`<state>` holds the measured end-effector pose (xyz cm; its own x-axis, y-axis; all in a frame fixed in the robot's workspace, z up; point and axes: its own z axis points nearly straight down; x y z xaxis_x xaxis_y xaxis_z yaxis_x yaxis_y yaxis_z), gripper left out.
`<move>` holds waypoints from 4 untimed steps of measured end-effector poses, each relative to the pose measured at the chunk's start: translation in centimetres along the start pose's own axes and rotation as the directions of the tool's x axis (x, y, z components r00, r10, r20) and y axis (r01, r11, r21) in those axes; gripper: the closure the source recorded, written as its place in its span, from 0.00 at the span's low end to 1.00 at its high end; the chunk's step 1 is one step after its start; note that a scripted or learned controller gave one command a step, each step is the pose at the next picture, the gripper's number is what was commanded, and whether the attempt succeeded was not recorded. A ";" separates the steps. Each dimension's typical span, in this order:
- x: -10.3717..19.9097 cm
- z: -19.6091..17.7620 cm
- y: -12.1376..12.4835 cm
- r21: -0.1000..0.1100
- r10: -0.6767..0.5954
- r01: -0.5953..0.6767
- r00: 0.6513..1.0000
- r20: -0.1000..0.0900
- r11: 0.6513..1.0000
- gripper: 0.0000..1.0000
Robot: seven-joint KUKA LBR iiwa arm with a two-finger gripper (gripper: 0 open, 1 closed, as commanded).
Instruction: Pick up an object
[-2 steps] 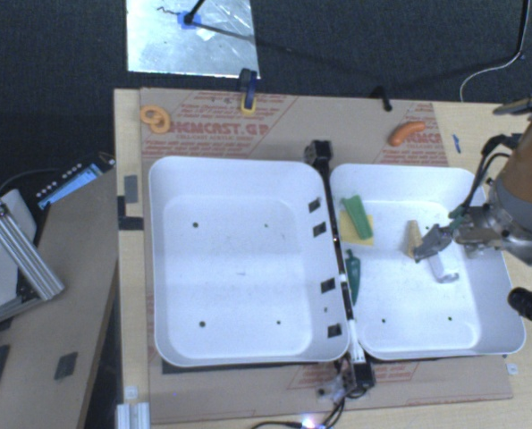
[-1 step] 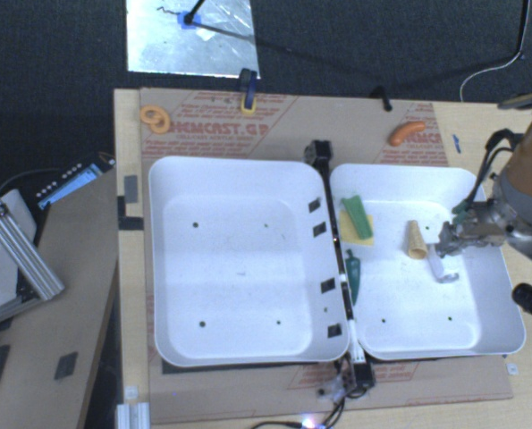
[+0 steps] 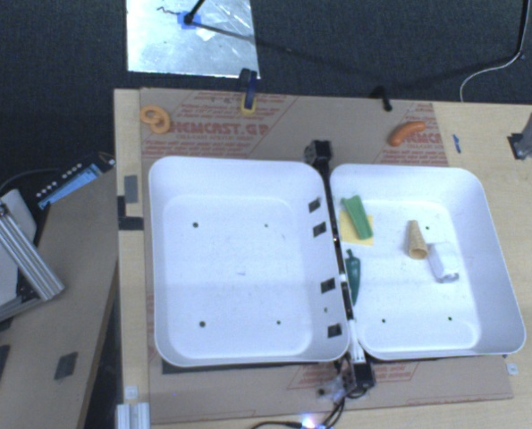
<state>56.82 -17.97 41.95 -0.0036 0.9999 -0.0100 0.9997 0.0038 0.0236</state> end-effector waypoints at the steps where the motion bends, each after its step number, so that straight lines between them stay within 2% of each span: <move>1: -0.1 -1.8 6.7 0.015 -0.003 0.003 1.000 -0.007 1.000 1.00; 2: -1.5 -5.0 10.2 0.015 -0.001 0.002 1.000 -0.006 1.000 1.00; 4: -2.8 -7.4 10.2 0.018 0.002 -0.002 1.000 -0.007 1.000 1.00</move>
<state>66.86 -20.64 49.64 -0.0017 1.0000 -0.0031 1.0000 0.0017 0.0052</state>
